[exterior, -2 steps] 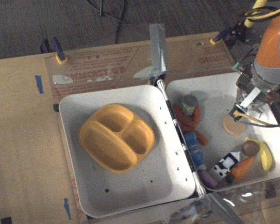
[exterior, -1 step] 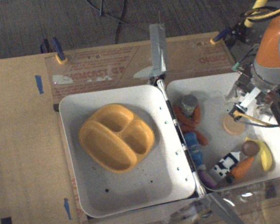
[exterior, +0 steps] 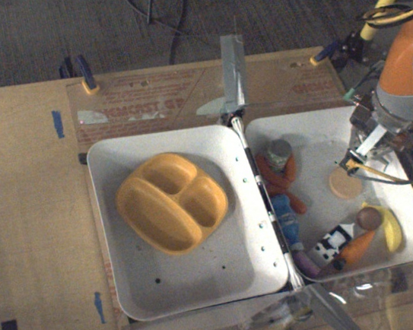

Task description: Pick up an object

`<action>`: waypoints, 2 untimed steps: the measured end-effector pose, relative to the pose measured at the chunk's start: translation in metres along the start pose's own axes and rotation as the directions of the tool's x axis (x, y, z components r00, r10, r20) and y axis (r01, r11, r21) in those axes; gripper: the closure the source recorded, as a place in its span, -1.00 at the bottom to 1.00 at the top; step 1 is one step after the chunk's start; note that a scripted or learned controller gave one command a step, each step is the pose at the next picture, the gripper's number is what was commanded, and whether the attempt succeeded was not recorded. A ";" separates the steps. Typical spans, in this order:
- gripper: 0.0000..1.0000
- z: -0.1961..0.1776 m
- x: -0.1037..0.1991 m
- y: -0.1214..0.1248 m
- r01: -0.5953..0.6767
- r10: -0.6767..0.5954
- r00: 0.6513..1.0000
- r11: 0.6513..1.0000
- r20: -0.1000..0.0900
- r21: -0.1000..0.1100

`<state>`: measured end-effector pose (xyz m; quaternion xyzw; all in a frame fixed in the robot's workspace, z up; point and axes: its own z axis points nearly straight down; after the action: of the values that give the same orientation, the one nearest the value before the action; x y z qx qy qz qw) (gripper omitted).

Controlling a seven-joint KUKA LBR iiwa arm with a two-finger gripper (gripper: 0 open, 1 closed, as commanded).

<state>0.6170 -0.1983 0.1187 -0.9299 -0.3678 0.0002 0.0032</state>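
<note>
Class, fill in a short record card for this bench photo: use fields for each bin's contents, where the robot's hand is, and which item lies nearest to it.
left bin: one orange divided plate, three compartments
right bin: orange plush toy, tan round disc, yellow banana, carrot, black-and-white toy, blue item along the left wall
hand: above the right bin's upper right part, reaching in from the right
nearest item to hand: tan round disc, just below it
grip state: cannot tell

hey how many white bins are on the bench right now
2. The left bin holds a yellow divided plate. The right bin, touching it along the middle, holds a cluster of small toys; the pincer hangs over it.
</note>
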 end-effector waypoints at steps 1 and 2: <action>-1.00 0.000 0.000 0.000 0.000 0.000 1.000 1.000 0.000 0.000; -1.00 0.027 -0.079 -0.067 -0.039 0.038 0.999 0.999 -0.017 -0.004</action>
<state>0.5137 -0.2036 0.0922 -0.9368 -0.3498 -0.0087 0.0042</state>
